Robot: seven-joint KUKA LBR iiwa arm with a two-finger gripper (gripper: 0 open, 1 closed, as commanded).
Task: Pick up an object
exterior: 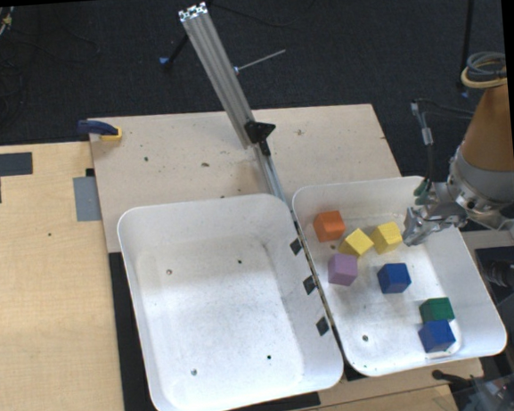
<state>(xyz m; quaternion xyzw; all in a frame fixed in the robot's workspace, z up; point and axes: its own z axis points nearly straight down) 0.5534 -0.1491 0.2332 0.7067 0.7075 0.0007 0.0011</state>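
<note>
Yellow cube point(388, 235) just beside gripper point(415, 231), right bin point(481, 315)

Seven small blocks point(360, 242) scattered in right bin point(483, 337), none lifted.

Two bins sit side by side on my bench point(181, 157). The right bin point(481, 310) holds seven blocks point(393, 278): four clustered toward its back, one in the middle, two touching at its front right. My pincer point(415, 227) hangs just right of the back cluster.
</note>
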